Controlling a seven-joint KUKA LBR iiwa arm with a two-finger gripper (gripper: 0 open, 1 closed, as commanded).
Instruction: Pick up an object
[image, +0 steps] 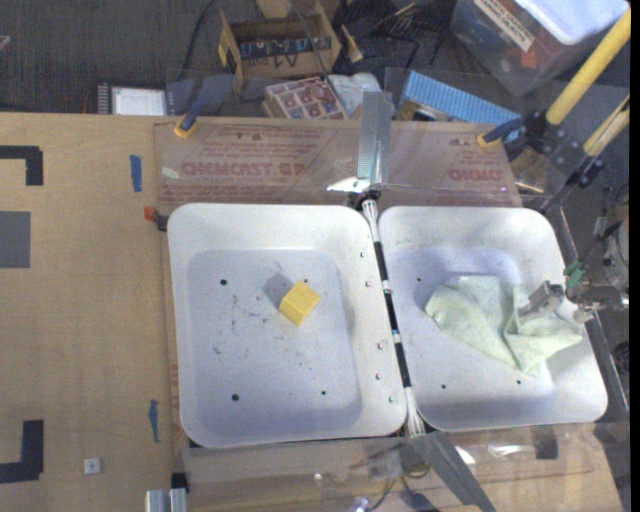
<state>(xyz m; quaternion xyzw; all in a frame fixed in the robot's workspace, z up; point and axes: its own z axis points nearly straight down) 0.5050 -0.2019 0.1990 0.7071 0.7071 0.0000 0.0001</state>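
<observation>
Down at the near edge of the bench (90, 400), bare brown board and a few black corner marks, and just past them the two white bins sit side by side, their inner rims touching along the middle.

Left bin (200, 240) first: a small yellow block (299, 302) lies a little beyond the centre of its floor, turned at an angle, clear of every wall and touching nothing. Dark specks are scattered across the floor around it.

Over to the right bin (470, 225), and here is a pale green cloth (490, 320), crumpled, spread from the middle of the floor out to the right wall, bunched up highest near that wall. The gripper (548, 298) is right there on the cloth's right part, coming in from the right rim, a grey metal tip pressed against the folds. It's small and blurred from here, so I can't tell how far the jaws are parted, or whether any cloth is actually caught between them.

Beyond the bins, a clear plastic sheet (270, 165) with red lettering lies flat across the far side of the bench, with an upright metal strip (374, 140) standing where the two bins meet.
</observation>
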